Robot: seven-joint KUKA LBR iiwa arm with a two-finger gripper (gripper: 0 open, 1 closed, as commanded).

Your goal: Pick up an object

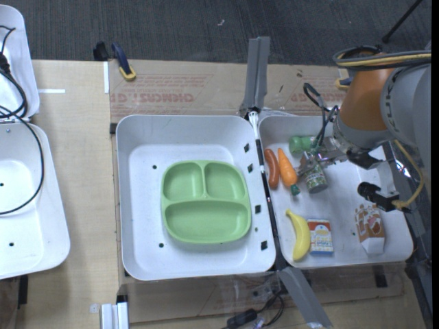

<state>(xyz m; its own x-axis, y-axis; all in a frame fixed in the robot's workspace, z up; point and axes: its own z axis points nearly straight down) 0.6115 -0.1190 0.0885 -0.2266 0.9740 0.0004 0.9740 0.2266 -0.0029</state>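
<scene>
At the near edge of the right bin (394,252) lie a banana (298,234) and, touching its right side, a small red-and-white snack box (320,237). Further right in the same bin stands a small carton (370,227) with a red and white print, close to the bin's right wall.

The left bin (137,252) holds a green divided plate (205,201) with three compartments, lying flat near the middle of the bin floor.

Deeper in the right bin, an orange-red sausage-shaped toy (272,168) and a carrot (287,170) lie side by side next to the divider between the bins, the carrot with its green end pointing toward the near side. Just right of the carrot sits a small can (315,180) with a greenish label, tilted. The gripper (314,162) is down on this can, its metal fingers at the can's top; whether the fingers are clamped on the can or merely around it cannot be told from this angle. Behind the gripper, a pale green object (300,144) lies near the bin's far wall, partly hidden.

The grey arm (405,108) with its orange band (363,101) comes in from the right, above the far right corner of the bin. Beyond the bins, a blue-and-yellow clamp (123,62) lies on the cardboard-covered bench (178,88).
</scene>
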